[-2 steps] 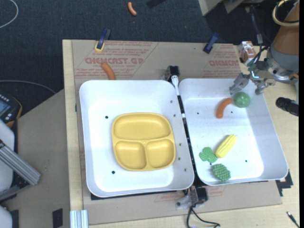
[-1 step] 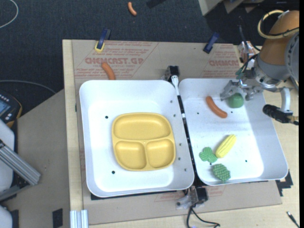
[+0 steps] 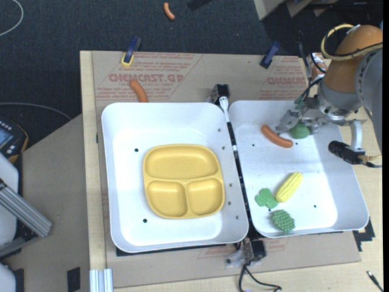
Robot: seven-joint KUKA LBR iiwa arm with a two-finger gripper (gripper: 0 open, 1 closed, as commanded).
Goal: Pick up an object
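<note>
In the right bin (image 3: 340,205) lie an orange-red sausage (image 3: 277,136), a yellow corn cob (image 3: 289,187) and two green leafy pieces (image 3: 265,198) (image 3: 282,220). A small round green object (image 3: 300,131) sits at the bin's far side, just right of the sausage. My gripper (image 3: 296,121) is lowered over this green object, touching or almost touching it, and the wrist hides part of it. The arm comes in from the right with its orange band (image 3: 358,41) above.
The left bin (image 3: 121,132) holds a yellow divided plate (image 3: 182,181). Another sausage (image 3: 139,90) lies on the cardboard behind the left bin, and one more (image 3: 169,10) on the dark floor. Blue clamps (image 3: 130,50) (image 3: 269,55) grip the cardboard's far edge.
</note>
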